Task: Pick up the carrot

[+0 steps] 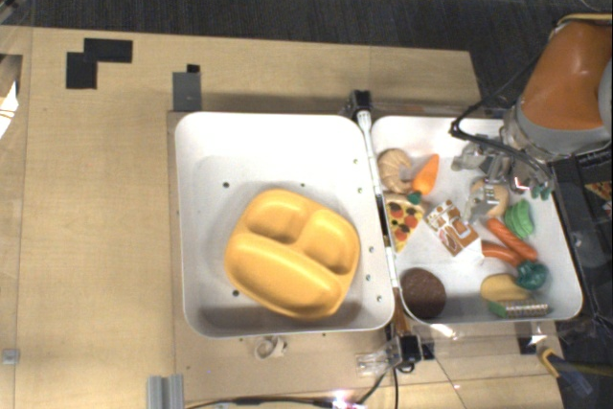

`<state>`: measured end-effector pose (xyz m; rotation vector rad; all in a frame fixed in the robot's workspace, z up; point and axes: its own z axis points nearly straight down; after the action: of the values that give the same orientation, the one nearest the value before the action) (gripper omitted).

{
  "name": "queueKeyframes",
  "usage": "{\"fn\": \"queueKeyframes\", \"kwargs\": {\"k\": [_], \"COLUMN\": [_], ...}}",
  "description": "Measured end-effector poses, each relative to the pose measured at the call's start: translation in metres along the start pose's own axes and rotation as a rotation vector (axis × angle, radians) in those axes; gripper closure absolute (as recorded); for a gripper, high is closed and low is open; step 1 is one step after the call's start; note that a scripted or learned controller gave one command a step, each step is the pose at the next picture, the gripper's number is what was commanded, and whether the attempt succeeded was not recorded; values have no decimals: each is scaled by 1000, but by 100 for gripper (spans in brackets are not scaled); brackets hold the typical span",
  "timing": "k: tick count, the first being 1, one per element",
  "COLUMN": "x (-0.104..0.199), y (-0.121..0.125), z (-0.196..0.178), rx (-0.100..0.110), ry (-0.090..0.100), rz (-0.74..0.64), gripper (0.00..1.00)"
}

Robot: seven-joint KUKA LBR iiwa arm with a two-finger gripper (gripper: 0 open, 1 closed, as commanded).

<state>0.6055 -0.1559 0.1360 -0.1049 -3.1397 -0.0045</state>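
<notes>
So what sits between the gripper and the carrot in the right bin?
In the camera view, nothing: the gripper hangs just above the carrot, whose green leafy top lies right beside the fingers.

Big yellow bread [291, 251] sits in left bin [206, 206]. Right bin [567, 287]: brown round cookie [422, 291] at front, pizza slice [402, 219] nr the middle wall, potato [498, 286] nr front.
</notes>
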Motion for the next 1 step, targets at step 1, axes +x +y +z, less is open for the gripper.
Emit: {"fn": "queueKeyframes", "kwargs": {"k": [1], "x": [-49], "y": [67], "z": [49], "rx": [1], "ry": [-5], "rz": [53], "gripper": [0]}}
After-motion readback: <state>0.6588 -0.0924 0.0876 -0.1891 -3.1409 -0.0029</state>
